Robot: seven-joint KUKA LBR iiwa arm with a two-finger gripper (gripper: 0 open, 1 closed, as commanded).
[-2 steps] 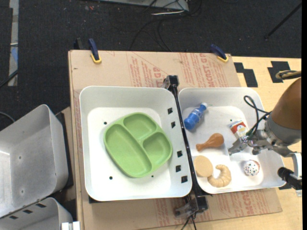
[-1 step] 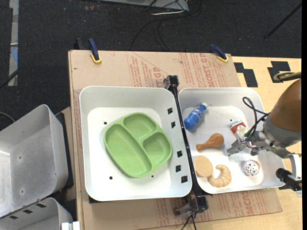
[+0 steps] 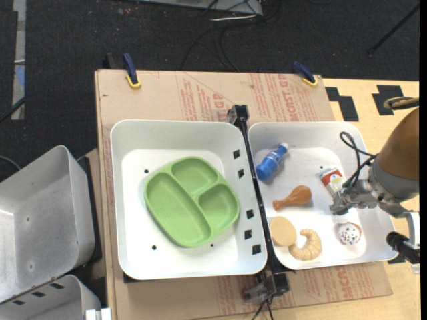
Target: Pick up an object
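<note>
The arm entered from the right edge of the frame, and its tool sat low over the right bin, near that bin's right wall. Whether the tool was spread or pressed together could not be determined from the view, and no object was visible in its grip.

The right bin held six objects:
- A blue bottle lay tilted in the upper left part of the bin.
- A toy chicken drumstick lay near the centre, just left of the tool.
- A small red and white packet lay just above the tool.
- A round tan cookie lay at lower left.
- A croissant lay touching or just beside the cookie, on its right.
- A white speckled ball lay just below the tool.

The left bin held a green divided plate with three compartments. Both bins rested on a table covered with cardboard.
</note>
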